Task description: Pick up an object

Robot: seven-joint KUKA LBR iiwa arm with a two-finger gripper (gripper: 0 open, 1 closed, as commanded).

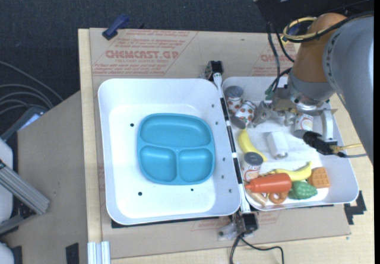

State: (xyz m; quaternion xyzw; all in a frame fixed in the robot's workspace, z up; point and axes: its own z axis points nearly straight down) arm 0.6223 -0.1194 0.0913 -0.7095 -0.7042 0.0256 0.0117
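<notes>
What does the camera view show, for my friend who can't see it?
A robot arm reaches from the right into the right bin, which holds toy food: a carrot, bananas, a waffle and small cans. The left bin holds a blue divided plate.

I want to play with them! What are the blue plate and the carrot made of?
The blue plate looks like smooth matte plastic: one even colour, with rounded moulded compartments. The carrot is probably toy plastic too; its orange skin has a slight shine and it lies among other play food. Rubber or foam can't be ruled out.
</notes>
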